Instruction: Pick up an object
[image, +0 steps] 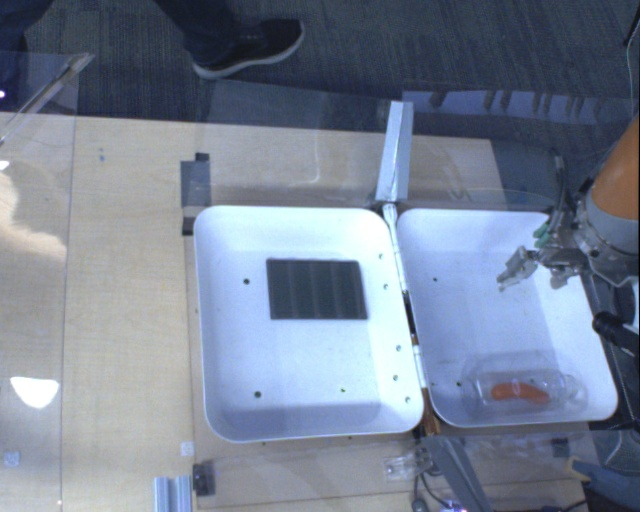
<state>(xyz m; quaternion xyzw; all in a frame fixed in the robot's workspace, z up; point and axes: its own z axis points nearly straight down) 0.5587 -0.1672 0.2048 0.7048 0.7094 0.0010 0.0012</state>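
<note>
**Entry: gripper above right bin, target lying toward the near wall**

Camera view

- Item 1, gripper (533, 262): you are looking at it hanging over the far, right-hand part of the right bin (455, 235), reaching in from the right below the arm (618, 195). Two pale fingers are showing, spread apart, with nothing between them, so you are reading the jaws as released and carrying nothing.
- Item 2, clear bottle (520, 389): it is lying on its side on the floor of the right bin, close to the near wall and toward the right corner. Something orange is showing inside it. It is the only loose thing in that bin, so you are treating it as the thing to pick.
- Item 3, left bin (225, 300): it is holding only a dark ribbed rectangular pad (316, 289), flat at its middle, well apart from the gripper.
- Relation to note: the bottle is lying well apart from the jaws, nearly straight toward the near edge of the bin from them. Its long axis is running left to right across the bin. You are likely needing a travel toward the near wall, then a descent with the fingers straddling the bottle across its narrow width.
</note>
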